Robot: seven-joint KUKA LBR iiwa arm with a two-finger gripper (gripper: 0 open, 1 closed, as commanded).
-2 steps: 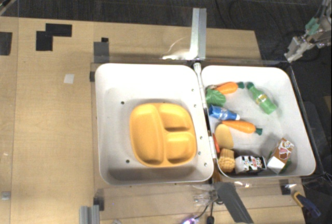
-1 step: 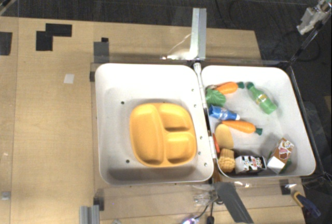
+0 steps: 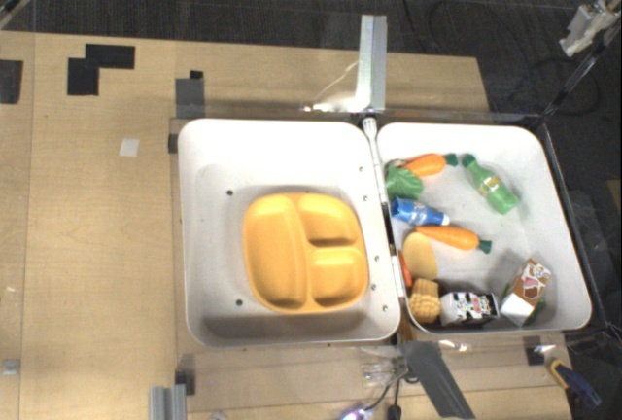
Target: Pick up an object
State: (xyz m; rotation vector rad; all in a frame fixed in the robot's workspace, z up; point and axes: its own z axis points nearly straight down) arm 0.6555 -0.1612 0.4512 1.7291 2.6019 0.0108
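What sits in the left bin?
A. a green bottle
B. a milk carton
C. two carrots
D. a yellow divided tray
D: the yellow tray, with its three compartments, lies in the left bin, while the green bottle and the other small items lie in the right bin.

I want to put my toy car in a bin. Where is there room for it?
The right bin has bare floor in its middle, between the green bottle and the small carton. Its left side is crowded with carrots and packs. In the left bin, the yellow tray fills the middle, leaving a bare strip along the left wall.
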